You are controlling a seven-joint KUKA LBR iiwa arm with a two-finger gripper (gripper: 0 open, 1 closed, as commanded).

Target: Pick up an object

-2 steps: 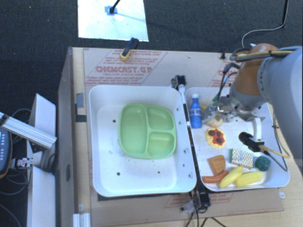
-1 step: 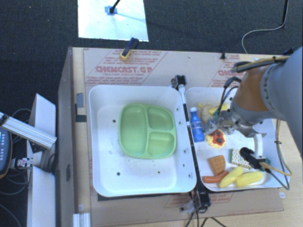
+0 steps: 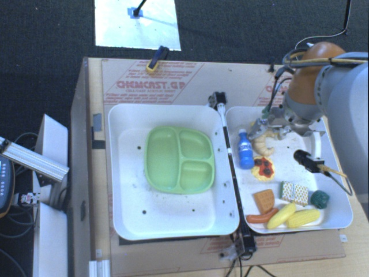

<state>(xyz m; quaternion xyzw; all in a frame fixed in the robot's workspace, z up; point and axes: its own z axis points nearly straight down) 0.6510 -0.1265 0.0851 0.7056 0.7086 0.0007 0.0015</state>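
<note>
On dark carpet [image 3: 40, 33], bench [image 3: 167, 77], white bins [image 3: 124, 172], bottle [image 3: 245, 152]

Right bin [image 3: 283, 154] contents:
- blue bottle [image 3: 245, 150], lying by left wall
- pale croissant [image 3: 265, 146], just right of bottle
- pizza slice [image 3: 264, 168], nearer front than croissant
- checkered cracker [image 3: 295, 193]
- green broccoli [image 3: 320, 199]
- orange toast [image 3: 265, 199]
- red sausage [image 3: 259, 217], yellow banana [image 3: 281, 215], corn cob [image 3: 304, 217], in row along front wall

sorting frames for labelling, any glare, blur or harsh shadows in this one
Camera view: lighting is soft and even, shadows faint around the green divided plate; the pale sheet on the floor is washed out; the grey arm at right looks soft, slightly blurred.
</note>
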